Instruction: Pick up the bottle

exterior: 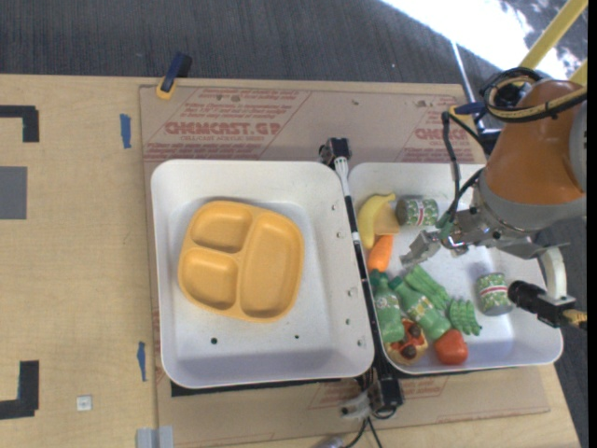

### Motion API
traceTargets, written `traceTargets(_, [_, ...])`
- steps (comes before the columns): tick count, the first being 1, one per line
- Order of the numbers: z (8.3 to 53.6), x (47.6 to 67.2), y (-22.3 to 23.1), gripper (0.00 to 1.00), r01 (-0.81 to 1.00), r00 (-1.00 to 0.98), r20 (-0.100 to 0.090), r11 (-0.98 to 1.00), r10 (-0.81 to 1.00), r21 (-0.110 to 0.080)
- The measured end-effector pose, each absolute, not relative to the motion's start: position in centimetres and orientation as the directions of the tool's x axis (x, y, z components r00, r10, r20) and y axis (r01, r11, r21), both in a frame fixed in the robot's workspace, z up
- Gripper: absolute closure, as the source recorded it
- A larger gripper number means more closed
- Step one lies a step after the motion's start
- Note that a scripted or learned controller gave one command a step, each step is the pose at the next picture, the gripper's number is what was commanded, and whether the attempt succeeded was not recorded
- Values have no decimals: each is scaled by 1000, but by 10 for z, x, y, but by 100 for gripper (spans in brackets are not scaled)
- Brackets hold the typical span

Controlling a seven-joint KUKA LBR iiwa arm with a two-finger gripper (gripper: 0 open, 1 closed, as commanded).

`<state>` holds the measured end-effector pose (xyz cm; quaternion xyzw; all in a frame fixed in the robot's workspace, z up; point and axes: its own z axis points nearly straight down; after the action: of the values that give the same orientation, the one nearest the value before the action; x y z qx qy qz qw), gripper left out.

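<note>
The gripper [424,245] is hovering over the right bin's [536,348] clutter, jaws apart, seeking the bottle at six o'clock.

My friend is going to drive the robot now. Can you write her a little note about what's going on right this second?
Tool: hangs over the middle of the right bin, with nothing seen between its tips. I can't tell if it is open or shut.
Bottle: the green bottles lie in the right bin among a banana, a carrot, a tomato and two small cans.
Left bin: holds a yellow divided plate.
Done: the arm has reached the right bin.
Left: grab a bottle and lift it.
</note>
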<state>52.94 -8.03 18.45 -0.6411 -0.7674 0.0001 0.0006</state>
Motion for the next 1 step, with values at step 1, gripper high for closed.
traceTargets(1, [91, 490, -110, 0, 990, -142, -1, 142, 990, 7])
